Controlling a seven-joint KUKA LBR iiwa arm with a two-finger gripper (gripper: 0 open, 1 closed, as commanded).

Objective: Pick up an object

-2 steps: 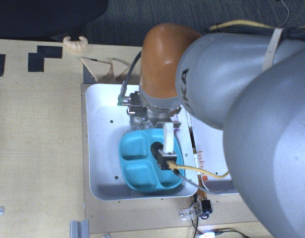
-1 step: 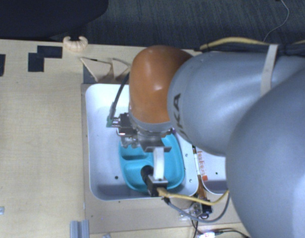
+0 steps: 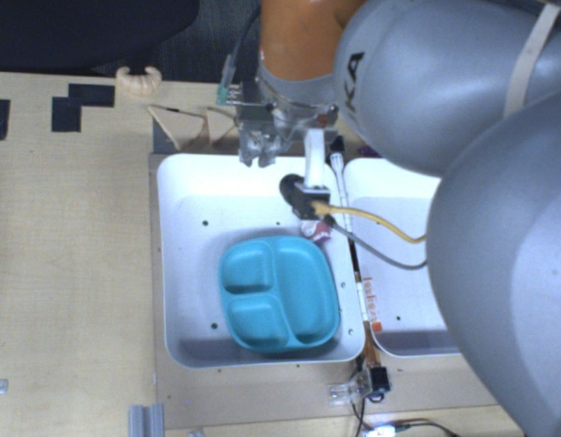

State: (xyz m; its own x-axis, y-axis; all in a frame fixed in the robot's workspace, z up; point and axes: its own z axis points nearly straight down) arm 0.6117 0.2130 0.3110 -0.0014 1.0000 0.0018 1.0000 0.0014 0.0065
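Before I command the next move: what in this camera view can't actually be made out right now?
- Gripper: small and in shadow at the back rim of the left bin; finger state unreadable.
- Right bin: mostly covered by the grey arm; contents unknown.
- Small pinkish item behind the blue divided tray: partly hidden by the tray and cable; identity unclear.
- Label on the rim between the bins: print too small to read.

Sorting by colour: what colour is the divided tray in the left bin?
Light blue, turquoise-like; the divided tray shows clearly in the camera view.
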